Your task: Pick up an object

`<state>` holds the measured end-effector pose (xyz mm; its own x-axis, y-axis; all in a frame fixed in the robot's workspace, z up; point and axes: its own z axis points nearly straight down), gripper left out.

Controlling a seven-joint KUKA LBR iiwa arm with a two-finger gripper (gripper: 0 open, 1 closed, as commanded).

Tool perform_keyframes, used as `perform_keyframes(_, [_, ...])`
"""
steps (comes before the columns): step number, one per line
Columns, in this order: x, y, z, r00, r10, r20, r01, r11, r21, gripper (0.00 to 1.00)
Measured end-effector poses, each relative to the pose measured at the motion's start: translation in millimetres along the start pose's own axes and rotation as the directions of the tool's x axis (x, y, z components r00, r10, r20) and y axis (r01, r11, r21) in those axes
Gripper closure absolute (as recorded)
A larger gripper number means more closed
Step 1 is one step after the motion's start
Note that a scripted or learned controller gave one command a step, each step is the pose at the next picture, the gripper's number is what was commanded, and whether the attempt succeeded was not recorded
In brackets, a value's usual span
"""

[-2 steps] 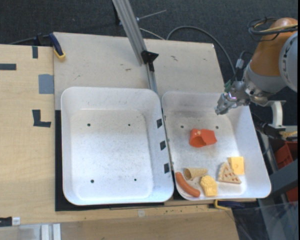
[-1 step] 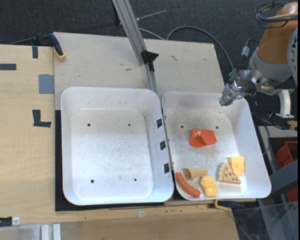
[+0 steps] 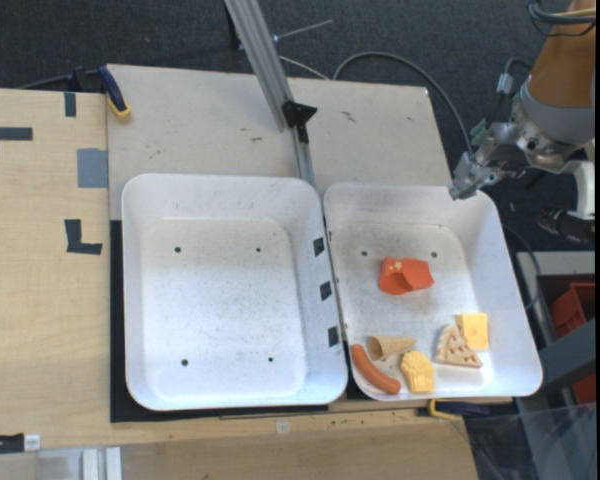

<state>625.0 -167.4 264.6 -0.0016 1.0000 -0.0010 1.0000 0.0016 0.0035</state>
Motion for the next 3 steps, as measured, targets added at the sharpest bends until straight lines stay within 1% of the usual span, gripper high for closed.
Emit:
perform_keyframes(1, [52, 4, 17, 1.000, -0.004, -0.002, 0.004, 1.000, 0.006, 1.00])
perform_keyframes(2, [98, 2, 28, 1.000, -0.004, -0.002, 0.004, 1.000, 0.006, 1.00])
perform_keyframes(3, [150, 9, 40, 1.000, -0.005, -0.002, 0.005, 1.000, 0.007, 1.00])
